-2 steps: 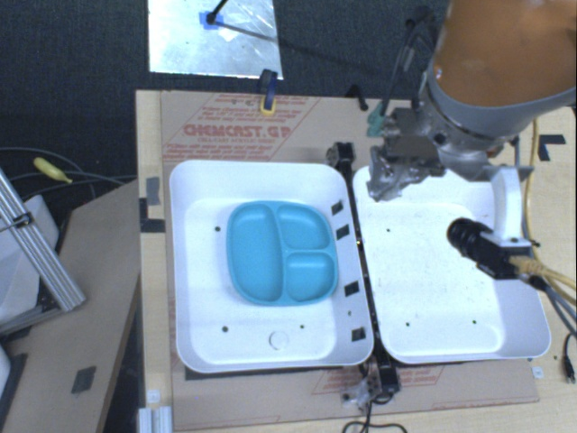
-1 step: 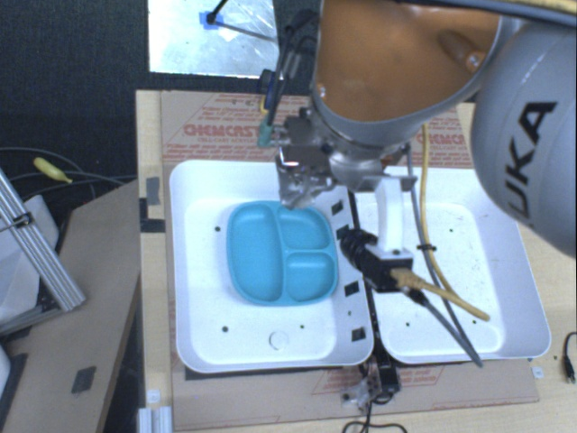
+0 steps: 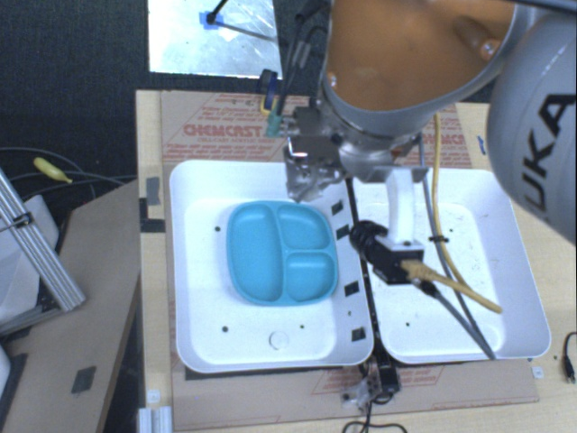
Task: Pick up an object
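Light blue plastic plate with three compartments (image 3: 279, 255) — flat in the middle of the view's left shallow white bin (image 3: 203, 332), clear of all its walls, with the two smaller compartments toward the divide between the bins. At the plate's far rim, the metal claw (image 3: 305, 186), pointing down; touching the rim or not, cannot tell, and wide or narrow, cannot tell either. Above it, the grey arm with the orange band (image 3: 415, 34), reaching in from the view's right. Beside the first bin, the right shallow white bin (image 3: 505, 269), speckled with small dark marks. Under both — a brown cardboard sheet with red lettering (image 3: 221, 124).
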`<move>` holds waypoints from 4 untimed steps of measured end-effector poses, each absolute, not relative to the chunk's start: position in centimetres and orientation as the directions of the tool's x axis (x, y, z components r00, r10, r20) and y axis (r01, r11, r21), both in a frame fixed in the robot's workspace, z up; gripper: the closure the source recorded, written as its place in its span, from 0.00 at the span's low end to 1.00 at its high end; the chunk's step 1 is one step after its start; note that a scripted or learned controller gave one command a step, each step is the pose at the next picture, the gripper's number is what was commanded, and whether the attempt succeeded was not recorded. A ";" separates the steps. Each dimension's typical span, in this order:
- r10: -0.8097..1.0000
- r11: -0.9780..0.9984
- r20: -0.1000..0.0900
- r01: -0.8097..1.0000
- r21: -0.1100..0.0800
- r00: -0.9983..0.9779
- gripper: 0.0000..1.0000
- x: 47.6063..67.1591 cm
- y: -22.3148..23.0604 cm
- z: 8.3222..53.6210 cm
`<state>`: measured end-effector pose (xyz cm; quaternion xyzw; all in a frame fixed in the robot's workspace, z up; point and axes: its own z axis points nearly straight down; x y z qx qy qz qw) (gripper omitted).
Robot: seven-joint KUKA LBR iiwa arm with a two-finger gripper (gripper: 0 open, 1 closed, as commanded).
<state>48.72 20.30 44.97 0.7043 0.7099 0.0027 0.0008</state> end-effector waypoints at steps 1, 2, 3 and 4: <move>1.000 -0.007 -0.002 1.000 -0.001 0.007 1.00 48.7 12.3 40.8; 1.000 0.009 0.005 1.000 0.008 -0.009 1.00 48.6 18.6 46.7; 1.000 0.006 0.003 1.000 0.006 -0.006 1.00 48.7 18.3 47.5; 1.000 0.010 0.004 1.000 0.008 -0.010 1.00 48.8 18.3 48.6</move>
